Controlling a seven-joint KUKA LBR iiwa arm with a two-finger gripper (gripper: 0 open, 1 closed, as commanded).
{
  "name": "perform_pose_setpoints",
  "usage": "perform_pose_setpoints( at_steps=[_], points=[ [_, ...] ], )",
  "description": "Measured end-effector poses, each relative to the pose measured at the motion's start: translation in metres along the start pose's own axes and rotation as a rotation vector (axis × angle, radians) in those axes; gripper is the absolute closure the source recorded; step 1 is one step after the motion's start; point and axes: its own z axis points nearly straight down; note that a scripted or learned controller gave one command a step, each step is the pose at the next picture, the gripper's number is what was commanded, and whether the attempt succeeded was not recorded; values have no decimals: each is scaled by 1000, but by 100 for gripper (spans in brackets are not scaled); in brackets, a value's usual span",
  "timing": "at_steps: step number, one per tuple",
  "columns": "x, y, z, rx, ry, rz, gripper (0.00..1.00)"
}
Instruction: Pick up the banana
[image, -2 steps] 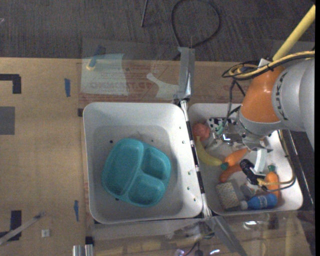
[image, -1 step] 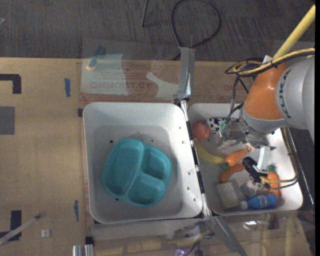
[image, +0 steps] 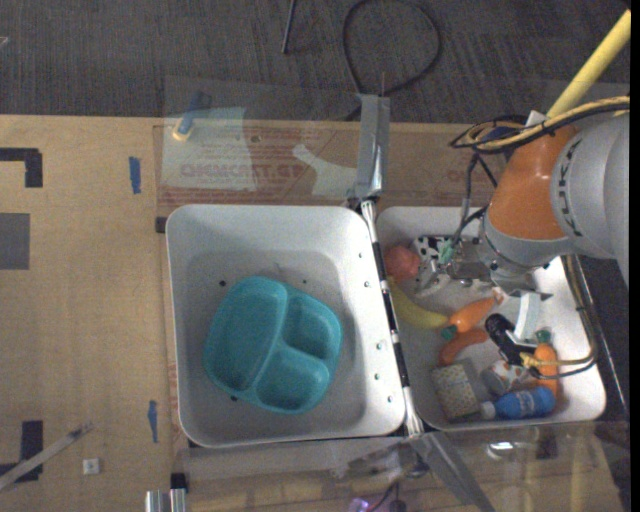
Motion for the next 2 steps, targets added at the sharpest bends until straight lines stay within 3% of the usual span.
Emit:
perform_pose_setpoints(
  at_steps=[1, 2],
  points=[
    [3, -11, 11, 4, -1, -54, 0],
    [0, -10, 0, -1, -1, -47, 100]
  ],
)
